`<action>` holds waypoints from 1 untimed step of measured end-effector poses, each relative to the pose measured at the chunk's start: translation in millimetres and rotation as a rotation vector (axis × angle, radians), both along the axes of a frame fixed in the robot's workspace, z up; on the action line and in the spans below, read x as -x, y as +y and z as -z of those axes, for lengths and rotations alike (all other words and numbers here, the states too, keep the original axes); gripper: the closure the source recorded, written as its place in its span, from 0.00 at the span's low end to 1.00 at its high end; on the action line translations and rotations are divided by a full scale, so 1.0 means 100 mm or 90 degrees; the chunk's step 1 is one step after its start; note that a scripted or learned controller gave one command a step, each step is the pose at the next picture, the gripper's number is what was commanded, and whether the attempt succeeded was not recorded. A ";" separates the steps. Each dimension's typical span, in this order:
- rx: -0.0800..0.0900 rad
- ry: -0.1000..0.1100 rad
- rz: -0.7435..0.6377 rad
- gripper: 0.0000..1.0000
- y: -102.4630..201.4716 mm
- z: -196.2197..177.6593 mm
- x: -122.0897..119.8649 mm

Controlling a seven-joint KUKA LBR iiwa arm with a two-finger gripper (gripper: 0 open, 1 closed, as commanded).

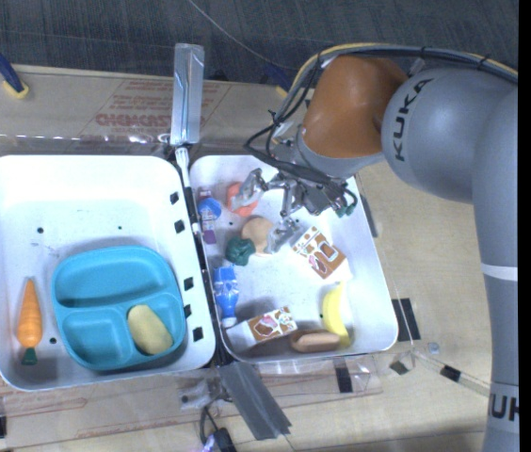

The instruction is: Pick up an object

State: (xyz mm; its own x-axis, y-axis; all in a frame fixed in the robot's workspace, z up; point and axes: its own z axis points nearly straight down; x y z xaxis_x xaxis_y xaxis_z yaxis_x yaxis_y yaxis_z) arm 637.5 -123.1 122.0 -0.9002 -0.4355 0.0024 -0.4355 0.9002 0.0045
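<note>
Right bin [386, 320]: hot dog [316, 341], banana [335, 310] along its near wall, beige lump [257, 233] mid-bin. Arm bends in from right, jaws [289, 201] spread open, holding nothing, just beyond the lump.

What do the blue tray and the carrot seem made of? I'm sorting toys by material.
The blue tray looks like moulded plastic: uniform colour, rounded compartment edges, a soft satin sheen. The carrot is probably plastic or rubber toy food: even orange, smooth surface, dark green stub; which of the two the view cannot settle.
</note>
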 end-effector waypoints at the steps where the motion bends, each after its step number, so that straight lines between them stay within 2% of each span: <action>1: 0.002 -0.007 -0.288 0.00 -0.42 -0.20 -0.06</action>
